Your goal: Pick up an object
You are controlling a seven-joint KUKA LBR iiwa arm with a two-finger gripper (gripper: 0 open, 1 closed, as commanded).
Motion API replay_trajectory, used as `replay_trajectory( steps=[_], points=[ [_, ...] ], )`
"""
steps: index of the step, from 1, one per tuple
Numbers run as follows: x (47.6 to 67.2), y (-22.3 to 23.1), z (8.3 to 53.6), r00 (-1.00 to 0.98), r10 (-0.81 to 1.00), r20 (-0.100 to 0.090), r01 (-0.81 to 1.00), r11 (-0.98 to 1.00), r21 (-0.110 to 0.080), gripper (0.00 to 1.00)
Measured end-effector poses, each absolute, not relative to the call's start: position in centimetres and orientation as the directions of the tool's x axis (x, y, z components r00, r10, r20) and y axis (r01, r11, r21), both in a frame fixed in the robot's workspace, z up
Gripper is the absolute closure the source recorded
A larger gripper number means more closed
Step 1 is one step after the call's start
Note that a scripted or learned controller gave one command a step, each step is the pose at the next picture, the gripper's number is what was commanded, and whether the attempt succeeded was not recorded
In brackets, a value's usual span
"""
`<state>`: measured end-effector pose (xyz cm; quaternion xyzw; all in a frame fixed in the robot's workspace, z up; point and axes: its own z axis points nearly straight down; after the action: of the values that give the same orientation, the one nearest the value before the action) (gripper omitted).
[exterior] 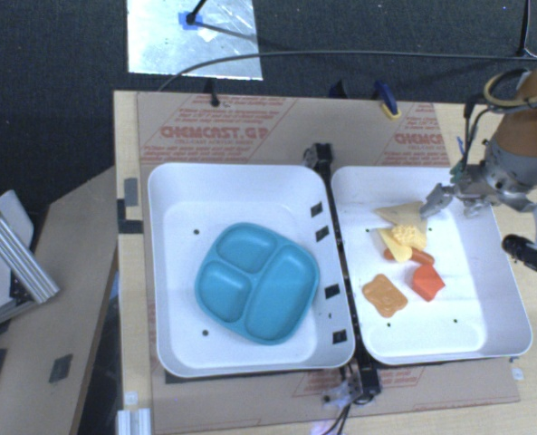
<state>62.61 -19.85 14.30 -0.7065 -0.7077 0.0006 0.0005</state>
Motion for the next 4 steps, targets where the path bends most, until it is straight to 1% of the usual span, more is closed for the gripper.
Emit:
replay_trajectory(
  steps=[1,2,3,4],
  points=[
    [62.7,-19.8,9.3,-0.001,1.000,0.000,1.000,0.001,0.002,0.00],
    [63.0,-19.8,10.9,-0.003,1.000,-0.003,1.000,0.004,0.013,1.00],
    [63.0,-20.4,17.3,-0.002,1.000,-0.003,1.000,0.002,0.008,1.00],
    [63.2,-20.4,22.8,-0.005,1.000,-0.003,1.000,0.005,0.008,1.00]
  ],
)
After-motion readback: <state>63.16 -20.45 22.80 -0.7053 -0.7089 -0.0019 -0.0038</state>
